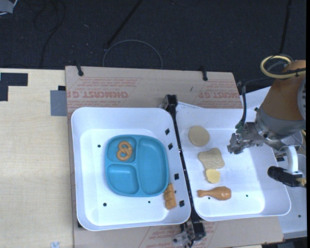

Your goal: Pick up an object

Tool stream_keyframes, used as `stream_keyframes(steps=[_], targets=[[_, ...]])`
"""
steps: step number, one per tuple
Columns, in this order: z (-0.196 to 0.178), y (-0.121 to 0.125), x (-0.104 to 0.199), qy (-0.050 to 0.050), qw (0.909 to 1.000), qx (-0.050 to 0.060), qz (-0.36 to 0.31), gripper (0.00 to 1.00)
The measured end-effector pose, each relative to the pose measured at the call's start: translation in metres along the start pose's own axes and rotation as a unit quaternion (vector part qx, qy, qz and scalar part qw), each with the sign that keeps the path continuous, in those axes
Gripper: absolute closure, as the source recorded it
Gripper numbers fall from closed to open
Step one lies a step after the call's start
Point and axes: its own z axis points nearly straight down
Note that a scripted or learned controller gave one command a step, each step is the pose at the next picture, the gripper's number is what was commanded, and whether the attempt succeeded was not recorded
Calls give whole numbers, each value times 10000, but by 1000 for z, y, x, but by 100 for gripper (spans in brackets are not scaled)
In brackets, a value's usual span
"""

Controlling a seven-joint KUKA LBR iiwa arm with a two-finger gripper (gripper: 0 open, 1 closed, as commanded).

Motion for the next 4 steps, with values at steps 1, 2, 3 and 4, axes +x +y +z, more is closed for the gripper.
stream_keyframes(steps=[1, 2, 3, 4], targets=[[-47, -6, 4, 0, 10000, 0, -5, 100], [-100, -5, 3, -3, 10000, -7, -5, 100], [-85, -9, 58, 16, 10000, 32, -16, 100], [-74, -11, 103, 13, 10000, 34, -16, 100]])
